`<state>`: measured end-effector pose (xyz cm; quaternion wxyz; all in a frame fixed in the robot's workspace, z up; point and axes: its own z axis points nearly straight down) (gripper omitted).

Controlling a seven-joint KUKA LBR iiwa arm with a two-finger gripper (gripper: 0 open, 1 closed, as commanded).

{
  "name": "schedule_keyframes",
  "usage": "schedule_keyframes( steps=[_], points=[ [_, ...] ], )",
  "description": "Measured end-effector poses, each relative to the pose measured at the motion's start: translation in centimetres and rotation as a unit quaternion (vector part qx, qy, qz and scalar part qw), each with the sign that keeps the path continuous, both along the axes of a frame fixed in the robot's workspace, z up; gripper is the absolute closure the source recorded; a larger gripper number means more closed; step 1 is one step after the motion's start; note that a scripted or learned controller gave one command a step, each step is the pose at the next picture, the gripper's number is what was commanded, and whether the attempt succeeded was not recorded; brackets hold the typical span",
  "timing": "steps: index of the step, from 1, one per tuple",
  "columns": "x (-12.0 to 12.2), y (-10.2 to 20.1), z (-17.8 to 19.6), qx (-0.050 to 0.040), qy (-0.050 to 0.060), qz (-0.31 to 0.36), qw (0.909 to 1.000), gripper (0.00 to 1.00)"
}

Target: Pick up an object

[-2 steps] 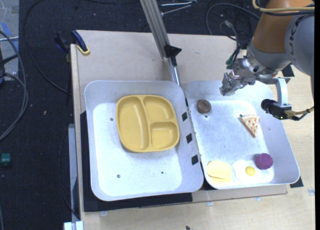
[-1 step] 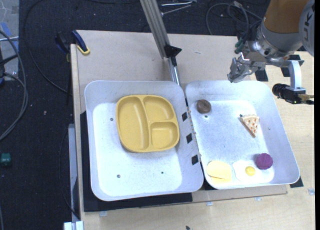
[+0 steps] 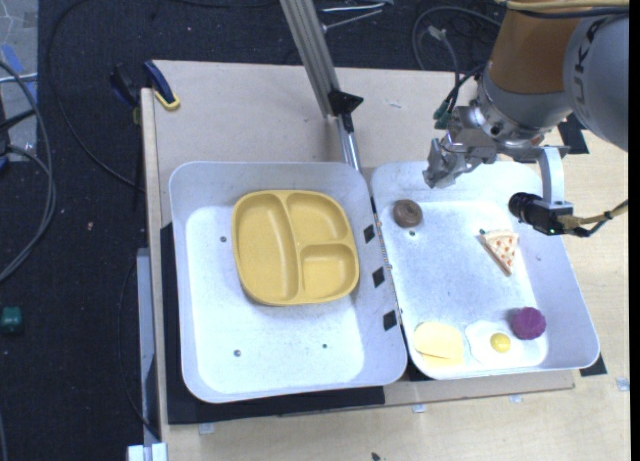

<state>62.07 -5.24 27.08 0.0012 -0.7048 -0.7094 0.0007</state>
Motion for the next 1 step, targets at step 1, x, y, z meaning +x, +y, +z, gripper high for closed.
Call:
schedule_keyframes(
  steps=[1],
  points=[
    [-3.26, 3.69, -0.29, 0.0, 0.0, 0.0, 1.0, 1.0]
  ],
)
